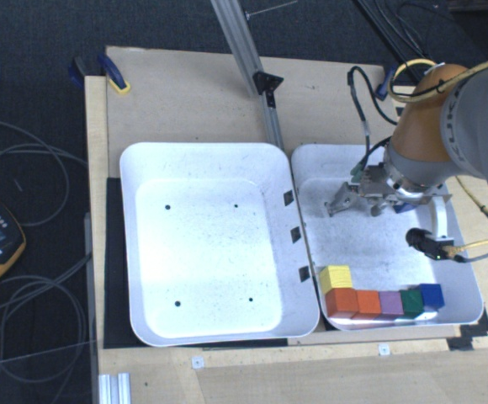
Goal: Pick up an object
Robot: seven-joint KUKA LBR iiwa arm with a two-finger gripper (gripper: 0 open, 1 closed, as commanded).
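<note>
- Jaws unreadable at this slant, seen against the speckled bin floor: wide or narrow, cannot tell; nothing seen held between them.
- Gripper hanging over the far half of the right bin, below the orange band of the arm, which reaches in from the right.
- Candidate objects: six small blocks crowded against the near wall of the right bin, well apart from the gripper.
- Yellow block at the left end, standing a little farther from the wall than the rest and touching the red block behind it.
- Then, in a row to the right and touching one another: orange block, purple block, green block, blue block.
- Left bin alongside, not concerned in this step.
- Step in hand, as judged: approach, with no object yet grasped and the whole pick to come.
- To do it well: choose the yellow block, judged the easiest, having three sides free.
- Bring the gripper toward the near wall and centre it above that block before descending.
- Turn the wrist so as to close across the two free faces, left and right, not across the face shared with the red block.
- Descend vertically, close only once fully around the block, then lift straight up.
- Risks, as judged: clipping the bin wall, nudging the row, or closing on two blocks at once.
</note>
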